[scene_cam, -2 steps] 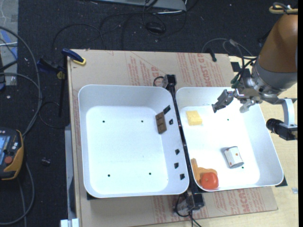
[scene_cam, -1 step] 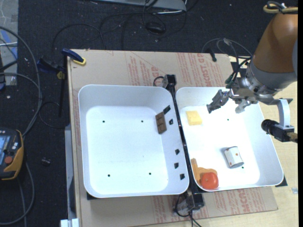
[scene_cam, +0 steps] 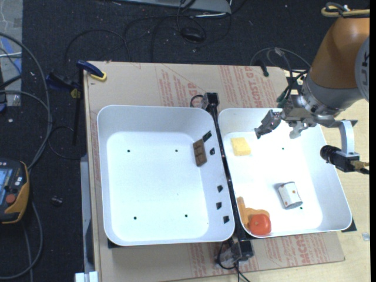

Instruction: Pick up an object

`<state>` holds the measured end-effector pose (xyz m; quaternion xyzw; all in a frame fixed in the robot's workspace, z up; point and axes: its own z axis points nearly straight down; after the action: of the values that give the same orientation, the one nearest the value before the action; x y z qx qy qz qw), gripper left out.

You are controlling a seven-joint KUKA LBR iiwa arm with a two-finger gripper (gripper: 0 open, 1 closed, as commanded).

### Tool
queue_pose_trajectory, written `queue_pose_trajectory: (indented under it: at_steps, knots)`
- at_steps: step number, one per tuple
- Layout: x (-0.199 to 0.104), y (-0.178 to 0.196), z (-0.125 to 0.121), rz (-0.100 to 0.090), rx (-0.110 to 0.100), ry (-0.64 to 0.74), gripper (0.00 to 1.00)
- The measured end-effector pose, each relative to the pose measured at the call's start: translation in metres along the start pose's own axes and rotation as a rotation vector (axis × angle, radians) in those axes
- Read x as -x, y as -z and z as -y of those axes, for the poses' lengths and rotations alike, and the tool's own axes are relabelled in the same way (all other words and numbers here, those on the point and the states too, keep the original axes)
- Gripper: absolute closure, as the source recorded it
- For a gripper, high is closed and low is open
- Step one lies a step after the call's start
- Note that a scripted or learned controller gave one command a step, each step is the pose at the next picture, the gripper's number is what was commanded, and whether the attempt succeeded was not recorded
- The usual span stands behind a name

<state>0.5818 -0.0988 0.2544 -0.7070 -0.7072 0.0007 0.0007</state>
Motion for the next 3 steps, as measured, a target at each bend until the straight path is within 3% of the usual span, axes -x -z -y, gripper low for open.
queue_pose_trajectory:
  at_steps: [1, 2, 3]
  knots:
    - [-0.023, 0.012, 0.015, -0.001, 0.003, 0.002, 0.00]
    - [-0.029, 0.001, 0.020, 0.000, 0.001, 0.000, 0.00]
    - [-0.008, -0.027, -0.003, 0.000, -0.001, -0.001, 0.00]
